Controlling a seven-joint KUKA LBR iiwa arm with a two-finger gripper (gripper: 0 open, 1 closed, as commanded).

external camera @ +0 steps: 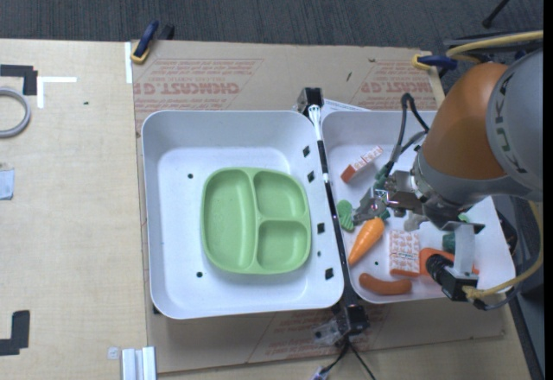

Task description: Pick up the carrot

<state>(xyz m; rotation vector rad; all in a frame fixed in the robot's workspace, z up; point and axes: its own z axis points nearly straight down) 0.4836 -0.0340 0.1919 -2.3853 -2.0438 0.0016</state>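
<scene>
The carrot point(366, 239) lies tilted in the right bin point(350, 129), near the wall shared with the left bin point(164, 223), its green top point(347, 215) pointing up-left. The gripper point(380, 202) sits right at the carrot's upper end; whether it is open or closed on anything cannot be told from this angle. Beside the carrot lie a small patterned packet point(403, 251), a sausage point(385, 285) below it, and a red-and-white item point(360, 164) above. The left bin holds a green divided plate point(256, 220).
</scene>
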